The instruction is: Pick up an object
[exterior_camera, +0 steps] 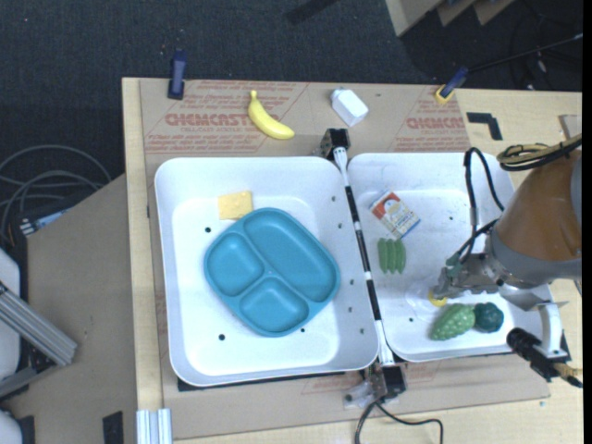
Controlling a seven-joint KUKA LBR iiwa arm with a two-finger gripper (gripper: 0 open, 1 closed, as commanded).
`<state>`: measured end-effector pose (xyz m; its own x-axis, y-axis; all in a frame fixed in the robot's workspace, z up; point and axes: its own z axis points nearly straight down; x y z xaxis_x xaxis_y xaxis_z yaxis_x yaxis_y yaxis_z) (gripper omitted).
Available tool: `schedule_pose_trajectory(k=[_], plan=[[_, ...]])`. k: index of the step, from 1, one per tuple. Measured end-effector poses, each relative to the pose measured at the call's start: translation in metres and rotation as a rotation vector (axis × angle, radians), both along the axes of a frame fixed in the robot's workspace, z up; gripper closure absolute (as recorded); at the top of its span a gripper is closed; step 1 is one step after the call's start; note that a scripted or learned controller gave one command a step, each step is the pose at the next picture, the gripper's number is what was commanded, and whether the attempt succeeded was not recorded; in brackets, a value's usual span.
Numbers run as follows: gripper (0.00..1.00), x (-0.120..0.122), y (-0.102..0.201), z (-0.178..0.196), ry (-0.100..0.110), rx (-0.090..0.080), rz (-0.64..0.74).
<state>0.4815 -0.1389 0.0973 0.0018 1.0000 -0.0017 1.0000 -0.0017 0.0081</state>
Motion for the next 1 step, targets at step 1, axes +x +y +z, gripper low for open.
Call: schedule_pose_trajectory(k=[1], plan=[[0.00, -0.0013, 0.0008, -0.0017, 0.004, 0.002, 0.000]])
